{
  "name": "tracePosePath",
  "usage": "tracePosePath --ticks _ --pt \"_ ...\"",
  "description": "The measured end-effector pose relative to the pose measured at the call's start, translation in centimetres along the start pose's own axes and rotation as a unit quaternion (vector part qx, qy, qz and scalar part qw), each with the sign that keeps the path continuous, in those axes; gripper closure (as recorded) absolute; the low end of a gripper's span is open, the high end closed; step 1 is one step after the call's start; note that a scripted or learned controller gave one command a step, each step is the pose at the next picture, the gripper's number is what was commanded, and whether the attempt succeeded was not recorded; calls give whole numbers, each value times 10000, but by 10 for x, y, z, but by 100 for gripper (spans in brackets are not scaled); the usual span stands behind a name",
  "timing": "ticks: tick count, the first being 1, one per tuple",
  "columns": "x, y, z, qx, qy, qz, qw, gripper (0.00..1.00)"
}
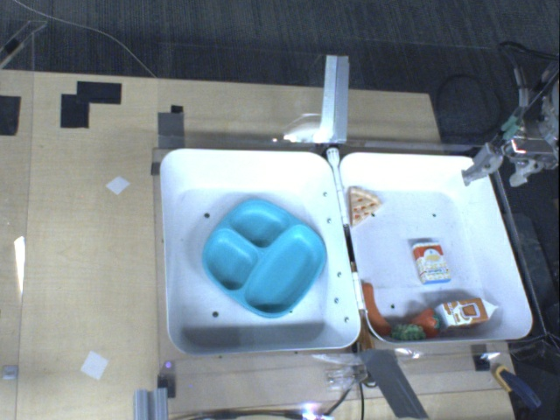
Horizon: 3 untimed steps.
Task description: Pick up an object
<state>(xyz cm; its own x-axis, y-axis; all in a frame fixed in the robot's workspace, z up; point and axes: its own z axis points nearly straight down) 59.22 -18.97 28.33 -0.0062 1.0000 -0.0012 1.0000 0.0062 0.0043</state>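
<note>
Hovering at the right bin's far right corner, the gripper (503, 166) sits over the rim, well apart from every object. Fingers look slightly spread with nothing between them, so it's empty; the exact gap is too small to judge.

Step, as I read it: pre-grasp, no object picked yet.

Candidates all sit in the right bin (411, 178):
- small carton with an orange label (431, 262), lying alone mid-bin, the clearest target
- orange-and-white carton (462, 312) near the front wall
- carrot (378, 311) with a green bit (406, 331) in the front-left corner, crowded against the walls
- waffle-patterned wedge (362, 204) tight against the divider

The left bin (184, 234) holds a blue divided plate (264, 256).

Next move calls for a traverse inward and toward the bin front, fingers aligned across the small carton's narrow side, then a straight descent. Corner items risk finger-wall contact.

Arm pose: only the wrist end shows, coming in from the right edge, tool pointing down and left toward the bin.
</note>
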Motion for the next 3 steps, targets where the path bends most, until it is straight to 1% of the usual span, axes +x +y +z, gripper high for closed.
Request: tracePosePath --ticks 1,2,3 --pt "-14 -56 98 9 2 147 9999 0" --pt "47 -41 194 -39 -4 118 9999 0" --pt "46 -39 183 -68 -16 117 9999 100"
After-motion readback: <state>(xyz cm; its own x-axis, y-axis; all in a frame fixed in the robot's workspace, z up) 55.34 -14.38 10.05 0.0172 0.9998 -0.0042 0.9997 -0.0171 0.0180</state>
